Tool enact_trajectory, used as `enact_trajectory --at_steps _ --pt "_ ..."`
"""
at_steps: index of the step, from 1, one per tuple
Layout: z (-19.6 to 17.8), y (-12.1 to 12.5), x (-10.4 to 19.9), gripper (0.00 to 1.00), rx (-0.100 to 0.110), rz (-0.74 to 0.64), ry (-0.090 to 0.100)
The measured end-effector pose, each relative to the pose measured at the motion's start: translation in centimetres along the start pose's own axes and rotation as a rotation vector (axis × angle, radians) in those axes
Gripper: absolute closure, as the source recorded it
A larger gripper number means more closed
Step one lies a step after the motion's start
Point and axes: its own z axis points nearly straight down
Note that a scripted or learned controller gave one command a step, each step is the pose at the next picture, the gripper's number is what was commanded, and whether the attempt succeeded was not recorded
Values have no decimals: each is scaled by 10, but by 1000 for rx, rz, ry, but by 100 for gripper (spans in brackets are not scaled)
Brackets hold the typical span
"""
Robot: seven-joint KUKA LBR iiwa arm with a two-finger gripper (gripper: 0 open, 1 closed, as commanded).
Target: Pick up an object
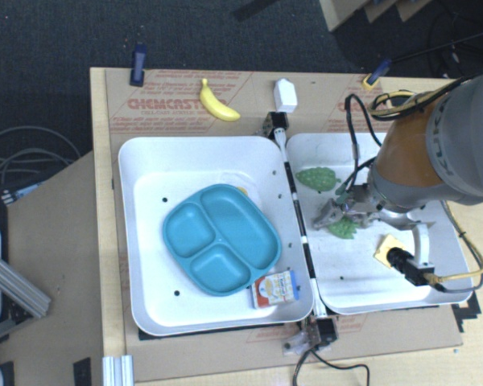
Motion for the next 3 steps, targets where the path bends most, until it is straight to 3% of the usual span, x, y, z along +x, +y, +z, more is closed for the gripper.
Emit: enact_trajectory --at_steps 1,2,3 --pt "0 3 1 0 -3 0 -1" --pt "-10 3 1 100 -4 0 -2" --pt "-138 3 62 100 -5 -2 -1"
